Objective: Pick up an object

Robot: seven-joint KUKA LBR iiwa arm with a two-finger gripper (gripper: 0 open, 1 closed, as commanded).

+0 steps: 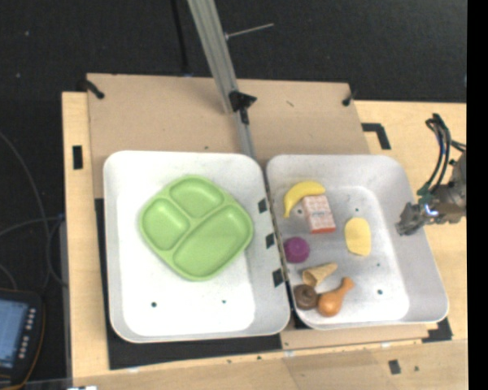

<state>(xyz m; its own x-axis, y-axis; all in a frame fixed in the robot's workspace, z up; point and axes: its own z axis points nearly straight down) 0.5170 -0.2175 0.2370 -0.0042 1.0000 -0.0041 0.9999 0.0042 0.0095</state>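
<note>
The right bin [407,295] holds a yellow banana [302,195], a pink and white carton [318,214], a yellow lemon-like piece [358,236], a purple ball [297,250], an ice cream cone [320,275], a brown chocolate piece [307,297] and an orange drumstick [334,298]. My gripper [412,218] hangs at the bin's right rim, right of the yellow piece and apart from it. Nothing shows between its tips.
The left bin [130,299] carries a green divided plate [197,227]. A metal pole [218,55] slants up from between the bins at the back. A screen device [8,331] lies at the lower left off the bench.
</note>
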